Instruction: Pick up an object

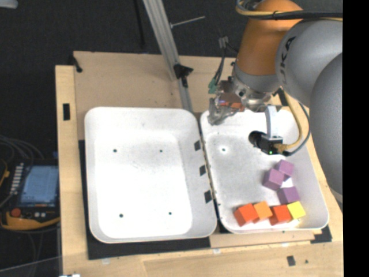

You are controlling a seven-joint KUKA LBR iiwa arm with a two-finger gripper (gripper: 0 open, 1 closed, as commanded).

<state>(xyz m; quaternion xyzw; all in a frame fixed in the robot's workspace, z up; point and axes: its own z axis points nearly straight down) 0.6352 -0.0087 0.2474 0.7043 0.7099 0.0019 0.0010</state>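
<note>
Gripper [222, 109] sits above the upper-left corner of the right bin [230, 166]; finger opening cannot be read, nothing seen held. Blocks cluster at the bin's lower right: two purple blocks [279, 176], orange blocks [253, 213], a red block [281, 214], a yellow block [296, 210]. Left bin [141, 172] at centre frame.

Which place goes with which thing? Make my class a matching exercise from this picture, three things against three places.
Things:
1. yellow block
2. purple blocks
3. hand

Places:
A. above the far left corner of the right bin
B. near the right bin's right wall, beyond the orange row
C. at the right end of the row along the right bin's near edge

Pairs: 1-C, 2-B, 3-A
</note>
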